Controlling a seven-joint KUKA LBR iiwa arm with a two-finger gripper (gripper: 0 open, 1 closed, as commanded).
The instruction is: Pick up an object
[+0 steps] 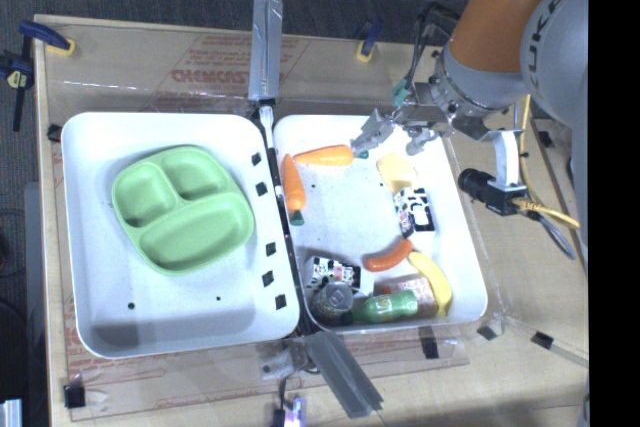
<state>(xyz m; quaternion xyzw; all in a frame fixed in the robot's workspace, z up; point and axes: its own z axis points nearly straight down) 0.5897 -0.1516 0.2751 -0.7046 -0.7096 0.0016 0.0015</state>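
The claw [396, 137] is seen above the far edge of the right bin [470, 245], its 2 fingers spread apart with nothing between them. Just left of the claw, an orange carrot [322, 155] lies flat, almost touching 1 fingertip. A second carrot [292, 183] is found further left, along the bin's wall. Just below the claw sits a yellow block [396, 170]. A green divided plate [182, 207] rests in the left bin [90, 315], well apart.
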